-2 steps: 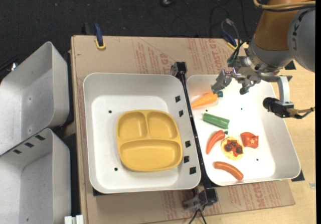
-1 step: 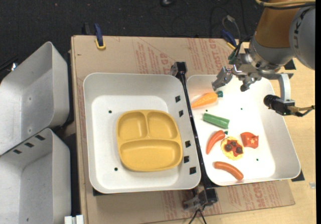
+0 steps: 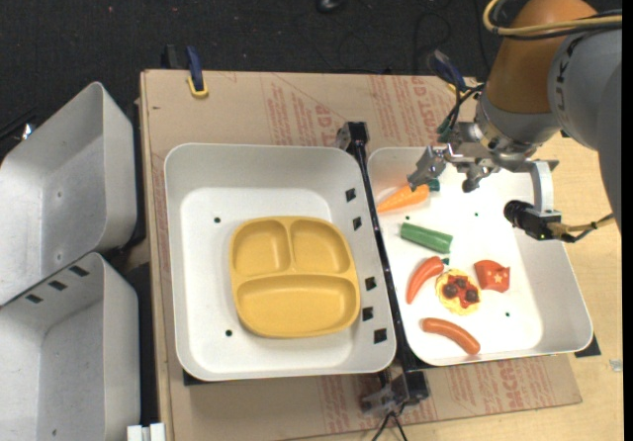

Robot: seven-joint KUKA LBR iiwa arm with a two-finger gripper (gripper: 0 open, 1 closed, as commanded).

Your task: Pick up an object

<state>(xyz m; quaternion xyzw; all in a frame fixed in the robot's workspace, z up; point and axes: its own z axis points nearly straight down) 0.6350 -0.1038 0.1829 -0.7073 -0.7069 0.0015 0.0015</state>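
The pincer point(image 3: 450, 172), fingers spread apart, is hovering over the right bin point(image 3: 554, 315), the tapered smooth orange carrot point(image 3: 404, 198) lying just below-left of it, untouched, glossy green cylinder point(image 3: 426, 236) lying farther below.

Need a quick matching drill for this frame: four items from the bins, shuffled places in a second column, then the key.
Things:
1. yellow divided plate
2. carrot
3. sausage
4. green piece

Places:
A. front of the right bin, nearest the camera
B. left bin, middle
C. right bin, far left part, just below the gripper
D. right bin, between the carrot and the red pepper

Pairs: 1-B, 2-C, 3-A, 4-D
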